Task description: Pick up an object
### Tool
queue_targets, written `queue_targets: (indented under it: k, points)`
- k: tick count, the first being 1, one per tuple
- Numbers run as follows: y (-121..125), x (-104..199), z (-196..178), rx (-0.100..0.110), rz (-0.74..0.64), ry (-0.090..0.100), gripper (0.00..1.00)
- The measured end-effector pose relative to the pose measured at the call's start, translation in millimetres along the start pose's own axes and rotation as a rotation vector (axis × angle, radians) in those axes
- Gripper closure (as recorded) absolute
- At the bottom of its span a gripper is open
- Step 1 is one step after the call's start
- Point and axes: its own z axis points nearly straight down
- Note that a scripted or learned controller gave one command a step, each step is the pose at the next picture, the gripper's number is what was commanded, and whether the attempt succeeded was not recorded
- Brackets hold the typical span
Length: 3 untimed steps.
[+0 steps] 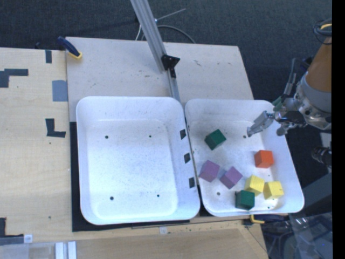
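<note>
- Camera view, nearest edge first: right bin (295, 196) with its blocks bunched toward the front.
- Dark green block (245, 199) closest to the front rim, touching or just beside a yellow block (256, 184).
- Second yellow block (274, 189) just right of the first, near the right wall.
- Two purple blocks side by side a little further in: one (209, 171) to the left, the other (232, 177) just right of it, apart from the yellow pair.
- Orange block (263, 158) further back, near the right wall, standing alone.
- Second green block (215, 139) further still, toward the middle of the bin, well apart from the rest.
- Gripper (257, 125) above the back right part of the right bin, reaching in from the right, fingers (260, 124) slanting down and left, tips close together with no gap to be seen.
- Nothing between the fingers; orange block just below and right of the tips, not touching.
- Arm (318, 85) behind it at the right, orange band above the wrist.
- Left bin (81, 144) alongside, touching the right bin along the middle.
- Metal pole (151, 28) furthest back, slanting up from the bench behind the bins.
</note>
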Motion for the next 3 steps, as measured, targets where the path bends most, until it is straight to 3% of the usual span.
queue_targets:
  k: [1, 2, 3]
  points:
    - [17, 28, 190, 0.002, 0.000, 0.000, 0.00]
    - [84, 64, 186, -0.005, -0.004, 0.001, 0.00]
    - [61, 62, 187, 0.003, 0.000, -0.001, 0.00]
